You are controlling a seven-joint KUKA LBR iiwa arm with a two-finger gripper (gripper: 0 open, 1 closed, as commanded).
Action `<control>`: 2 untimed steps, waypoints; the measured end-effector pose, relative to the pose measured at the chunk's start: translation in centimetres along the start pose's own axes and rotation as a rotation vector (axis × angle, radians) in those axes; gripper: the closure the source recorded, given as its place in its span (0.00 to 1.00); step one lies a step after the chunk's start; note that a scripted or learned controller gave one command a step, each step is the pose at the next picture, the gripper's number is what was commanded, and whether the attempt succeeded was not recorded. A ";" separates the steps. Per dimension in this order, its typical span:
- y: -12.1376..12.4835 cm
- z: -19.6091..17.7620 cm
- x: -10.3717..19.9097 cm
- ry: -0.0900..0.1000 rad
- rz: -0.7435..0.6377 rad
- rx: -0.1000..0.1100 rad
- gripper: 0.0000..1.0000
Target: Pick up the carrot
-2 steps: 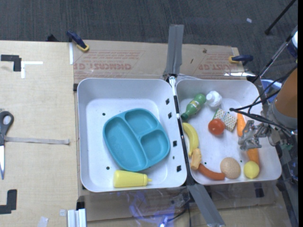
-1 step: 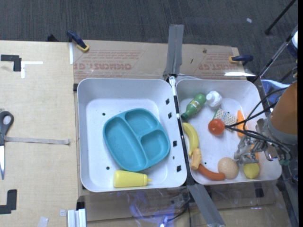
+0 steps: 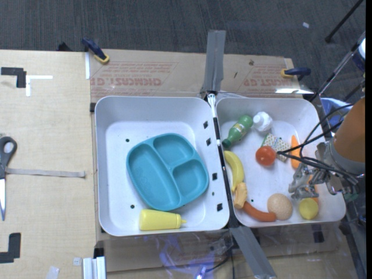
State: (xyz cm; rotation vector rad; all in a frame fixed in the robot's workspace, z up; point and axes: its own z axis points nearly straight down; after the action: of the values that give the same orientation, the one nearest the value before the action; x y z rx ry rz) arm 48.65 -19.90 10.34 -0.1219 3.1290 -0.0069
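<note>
The gripper hangs low over the right bin, near that bin's four o'clock edge; whether it is open or closed cannot be told from this view, and nothing is seen held in it. Behind it the arm comes in from three o'clock, its orange band showing at the frame's edge, with dark cables running across the bin toward nine o'clock.

The carrot lies at about twelve o'clock from the gripper, a slim orange piece partly crossed by the cables. A yellow lemon sits just at six o'clock from the gripper, and a beige egg lies at its eight o'clock. A red tomato rests at ten o'clock, with a green bottle and a white object farther out. A banana and a red-orange sausage lie along the bin's nine o'clock side.

In the left bin, a blue divided plate lies centrally, a yellow squeeze bottle at its six o'clock.
</note>
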 end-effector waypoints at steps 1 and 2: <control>1.5 1.1 -1.2 0.004 -0.478 -0.006 1.00; 3.5 1.0 -0.4 0.002 -0.915 -0.006 1.00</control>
State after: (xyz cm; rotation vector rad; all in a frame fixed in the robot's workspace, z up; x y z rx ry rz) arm 48.75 -16.40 9.30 -1.4944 2.7573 -0.0039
